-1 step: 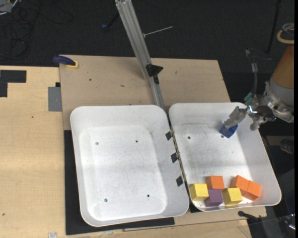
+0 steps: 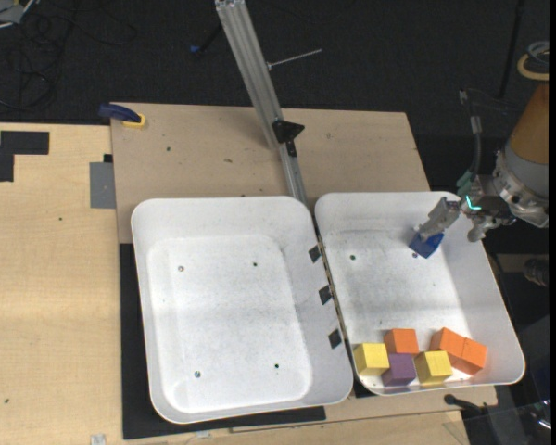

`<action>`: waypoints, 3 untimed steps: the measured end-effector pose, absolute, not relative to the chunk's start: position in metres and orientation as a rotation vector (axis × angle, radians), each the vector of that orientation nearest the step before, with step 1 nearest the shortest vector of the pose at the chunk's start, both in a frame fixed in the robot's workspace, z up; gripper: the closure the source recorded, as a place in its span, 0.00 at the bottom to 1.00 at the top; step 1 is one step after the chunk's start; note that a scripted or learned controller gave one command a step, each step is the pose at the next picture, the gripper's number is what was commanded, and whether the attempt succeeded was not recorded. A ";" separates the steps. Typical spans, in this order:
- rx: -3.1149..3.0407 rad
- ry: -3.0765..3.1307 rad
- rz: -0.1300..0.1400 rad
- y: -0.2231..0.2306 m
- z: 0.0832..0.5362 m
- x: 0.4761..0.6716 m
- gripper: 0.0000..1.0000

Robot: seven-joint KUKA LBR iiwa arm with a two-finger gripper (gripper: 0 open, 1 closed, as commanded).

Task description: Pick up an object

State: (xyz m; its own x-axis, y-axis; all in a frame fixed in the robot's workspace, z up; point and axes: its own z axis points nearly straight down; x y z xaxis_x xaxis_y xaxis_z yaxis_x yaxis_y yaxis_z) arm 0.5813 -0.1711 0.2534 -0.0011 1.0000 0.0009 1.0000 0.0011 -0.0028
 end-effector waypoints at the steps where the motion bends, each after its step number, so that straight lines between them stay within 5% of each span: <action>1: -2.216 -2.215 0.008 -0.175 0.194 0.572 0.00; 3: -2.223 -2.217 0.000 -0.178 0.092 0.563 0.00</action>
State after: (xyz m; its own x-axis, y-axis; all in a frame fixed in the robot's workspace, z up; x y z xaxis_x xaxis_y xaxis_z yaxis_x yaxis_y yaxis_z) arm 0.5627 -0.1783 0.0915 0.0026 1.0000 0.0011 1.0000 -0.0026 -0.0012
